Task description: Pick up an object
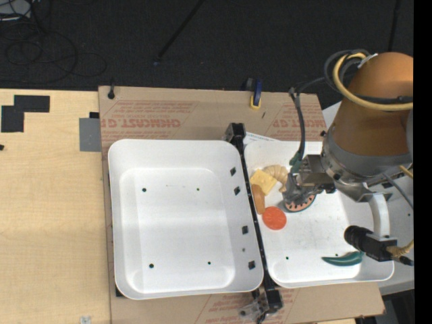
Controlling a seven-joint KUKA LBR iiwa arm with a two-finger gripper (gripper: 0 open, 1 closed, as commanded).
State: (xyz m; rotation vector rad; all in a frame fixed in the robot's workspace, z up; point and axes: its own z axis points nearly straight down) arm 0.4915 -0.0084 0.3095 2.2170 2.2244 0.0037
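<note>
Camera view: fingers [295, 198] low in right bin [317, 275] beside orange disc [274, 219]; spread unclear

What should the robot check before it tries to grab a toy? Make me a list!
1. End effector is over the right bin: ok.
2. Toys within reach: ok, a yellow piece and a red disc lie just beside it.
3. Something under the end effector: ok, a round dark-and-pink thing.
4. Toy already held: cannot tell.
5. Green piece out of the way: ok, it lies near the bin's front edge.
</note>
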